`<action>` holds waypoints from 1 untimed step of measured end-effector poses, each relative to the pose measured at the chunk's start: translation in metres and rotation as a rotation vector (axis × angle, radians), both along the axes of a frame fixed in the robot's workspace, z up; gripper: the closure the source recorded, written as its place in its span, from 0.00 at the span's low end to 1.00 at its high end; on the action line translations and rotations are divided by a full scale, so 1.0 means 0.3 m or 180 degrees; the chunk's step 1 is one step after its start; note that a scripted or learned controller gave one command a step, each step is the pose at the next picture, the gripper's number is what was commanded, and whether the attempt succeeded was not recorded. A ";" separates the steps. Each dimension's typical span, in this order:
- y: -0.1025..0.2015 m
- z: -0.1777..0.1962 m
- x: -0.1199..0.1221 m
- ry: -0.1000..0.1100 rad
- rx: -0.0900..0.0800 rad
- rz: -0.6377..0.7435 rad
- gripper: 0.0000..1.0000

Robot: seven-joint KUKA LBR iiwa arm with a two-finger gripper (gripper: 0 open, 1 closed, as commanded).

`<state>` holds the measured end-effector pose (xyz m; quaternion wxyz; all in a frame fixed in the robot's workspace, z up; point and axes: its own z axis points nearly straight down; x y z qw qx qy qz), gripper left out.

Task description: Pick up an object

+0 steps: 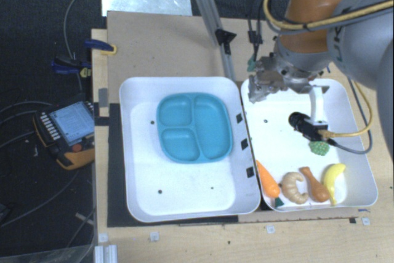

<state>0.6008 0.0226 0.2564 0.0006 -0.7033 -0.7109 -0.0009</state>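
My gripper point(260, 88) hangs over the far left corner of the right bin point(363, 151), under the orange wrist band. Nothing shows between its fingers. Along the near edge of that bin lie an orange carrot point(267, 178), a tan curled pastry point(294, 188), a brown drumstick point(314, 184) and a yellow banana point(333, 180). A small green piece point(319, 148) sits a little farther back, near the bin's middle right. All these toys are well below the gripper in the view and apart from it.
The left bin point(141, 188) holds a blue divided plate point(194, 127). A grey pole point(206, 0) slants in from the top toward the gap between the bins. Cables and a handheld device point(68, 129) lie left of the bench.
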 end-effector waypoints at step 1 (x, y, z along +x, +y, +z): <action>0.180 -0.012 -0.008 -0.0003 -0.0001 -0.0001 1.00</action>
